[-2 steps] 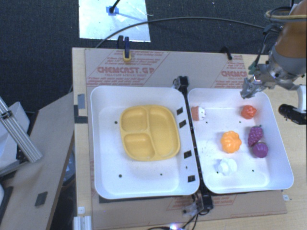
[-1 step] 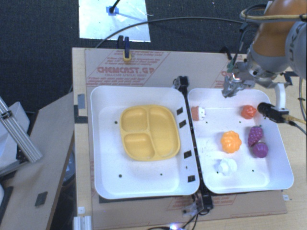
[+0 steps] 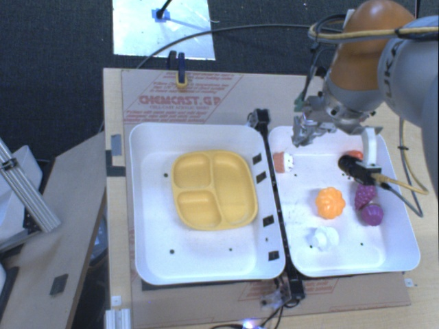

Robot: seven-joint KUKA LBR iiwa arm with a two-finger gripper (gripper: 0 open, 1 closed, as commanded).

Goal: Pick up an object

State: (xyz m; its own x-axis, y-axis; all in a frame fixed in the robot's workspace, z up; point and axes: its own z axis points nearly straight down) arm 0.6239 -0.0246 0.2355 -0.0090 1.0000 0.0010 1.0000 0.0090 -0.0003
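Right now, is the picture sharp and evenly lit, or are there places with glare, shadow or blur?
In the camera view the light is soft and even, with faint shadows under the yellow tray and the orange toy; the shiny sheet at top glares nearly white; the white toy almost vanishes against the right bin; the claw looks slightly soft.

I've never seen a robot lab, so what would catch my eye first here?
Probably the yellow divided plate in the middle of the left bin. Next, the grey and orange arm reaching in over the right bin, where an orange pumpkin toy and purple toys lie.
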